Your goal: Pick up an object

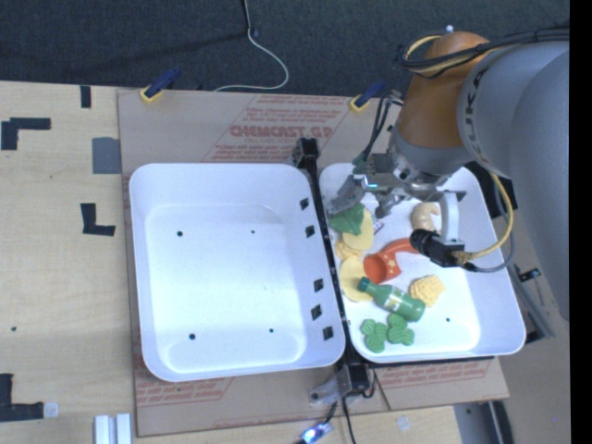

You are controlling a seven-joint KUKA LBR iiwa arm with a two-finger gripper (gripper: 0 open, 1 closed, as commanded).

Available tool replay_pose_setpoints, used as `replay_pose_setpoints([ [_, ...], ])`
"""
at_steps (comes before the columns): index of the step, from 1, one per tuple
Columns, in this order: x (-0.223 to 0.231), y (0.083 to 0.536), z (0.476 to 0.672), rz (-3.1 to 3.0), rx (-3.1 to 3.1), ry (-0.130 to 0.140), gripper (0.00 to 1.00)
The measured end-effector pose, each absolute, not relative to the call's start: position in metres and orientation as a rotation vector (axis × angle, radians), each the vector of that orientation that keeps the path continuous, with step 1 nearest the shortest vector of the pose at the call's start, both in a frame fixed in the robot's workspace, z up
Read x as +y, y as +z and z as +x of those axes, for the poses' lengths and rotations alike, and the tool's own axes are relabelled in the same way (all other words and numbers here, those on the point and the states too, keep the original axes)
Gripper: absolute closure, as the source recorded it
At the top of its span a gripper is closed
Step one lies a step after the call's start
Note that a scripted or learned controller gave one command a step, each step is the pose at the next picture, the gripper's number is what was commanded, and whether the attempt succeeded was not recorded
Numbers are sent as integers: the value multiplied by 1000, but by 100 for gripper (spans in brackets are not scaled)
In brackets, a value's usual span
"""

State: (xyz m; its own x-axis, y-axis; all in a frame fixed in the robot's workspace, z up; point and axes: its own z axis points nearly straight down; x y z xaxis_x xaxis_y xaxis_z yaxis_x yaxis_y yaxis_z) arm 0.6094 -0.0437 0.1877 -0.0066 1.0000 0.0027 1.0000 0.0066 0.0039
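Currently: pincer hovering over the crowded bin, grip state unclear

Right now the grey arm [523,109] is reaching in from the view's right, with its orange band [442,91] sitting above the wrist. The pincer [359,195] is hanging over the far-left corner of the right-hand bin [467,331], close to the wall where the 2 bins are meeting. Cannot tell whether the pincer is wide or narrow, or whether it is gripping anything.

All the pickable things are lying in that same bin:
- A green leafy toy [347,220] is lying right under the pincer. Cannot tell if the 2 are touching.
- A pale yellow piece [361,240] is pressing against the leafy toy on its near side.
- A second yellow piece [351,280] is lying further toward the near rim, along the left wall.
- An orange-red curved toy [384,262] is sitting mid-bin, just beside both yellow pieces.
- A cream round toy [425,215] is lying toward the far right, below the wrist.
- A corn cob [427,289] is resting right of centre.
- A green bottle [393,299] is lying on its side between the second yellow piece and the corn cob.
- A green clover-shaped toy [384,333] is sitting nearest the near rim.

The left-hand bin [222,276] is sitting just beside it. Both bins are resting on a cardboard sheet [268,128] with red print, which is lying on the wood-toned tabletop [55,276].
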Motion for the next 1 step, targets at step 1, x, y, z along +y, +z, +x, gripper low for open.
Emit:
replay_pose_setpoints([
  [1, 4, 184, 562, 2220, 2230, -3, 100],
])
